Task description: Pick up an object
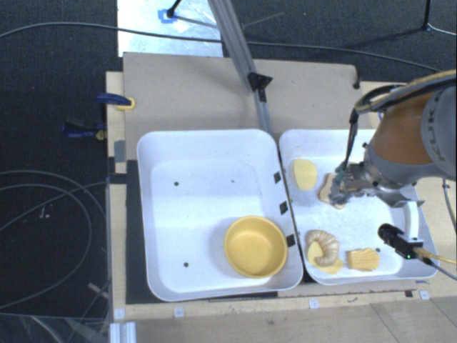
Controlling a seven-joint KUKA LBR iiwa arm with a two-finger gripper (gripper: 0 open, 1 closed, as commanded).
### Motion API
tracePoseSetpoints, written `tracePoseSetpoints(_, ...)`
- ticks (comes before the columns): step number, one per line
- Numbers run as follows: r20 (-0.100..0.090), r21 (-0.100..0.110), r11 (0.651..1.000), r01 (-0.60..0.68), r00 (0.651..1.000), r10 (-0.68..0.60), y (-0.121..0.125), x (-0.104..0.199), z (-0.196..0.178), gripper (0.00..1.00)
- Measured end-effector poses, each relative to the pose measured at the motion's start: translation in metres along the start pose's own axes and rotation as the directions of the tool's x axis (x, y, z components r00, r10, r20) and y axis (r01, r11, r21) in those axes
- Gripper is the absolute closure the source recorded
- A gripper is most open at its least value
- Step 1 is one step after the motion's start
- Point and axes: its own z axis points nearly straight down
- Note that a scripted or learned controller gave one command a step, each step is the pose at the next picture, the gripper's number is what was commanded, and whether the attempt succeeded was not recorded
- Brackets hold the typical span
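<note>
In the right bin (400, 274), my gripper (338, 195) is down low over a small tan object (326, 189) near the bin's middle, which it partly covers. A pale yellow slice (305, 174) lies just left of it, by the bin's left wall. Toward the front of the same bin lie a curled beige croissant-like piece (325, 244) on a yellow piece (328, 265) and a yellow ridged wedge (363, 259). A yellow bowl (255, 246) sits at the front right of the left bin (171, 156).
The grey arm with its orange band (400, 138) comes in from the right over the right bin's back corner. A grey pole (239, 45) slants across the bench behind the bins. Clamps (114, 101) grip the bench's left edge.
</note>
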Motion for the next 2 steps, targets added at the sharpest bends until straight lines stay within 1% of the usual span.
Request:
tracePoseSetpoints(1, -0.001, 0.001, 1.000, 0.002, 1.000, -0.002, 0.003, 0.004, -0.044, 1.00)
tracePoseSetpoints(2, -0.001, 0.000, 1.000, 0.002, 1.000, -0.002, 0.000, 0.009, -0.090, 1.00)
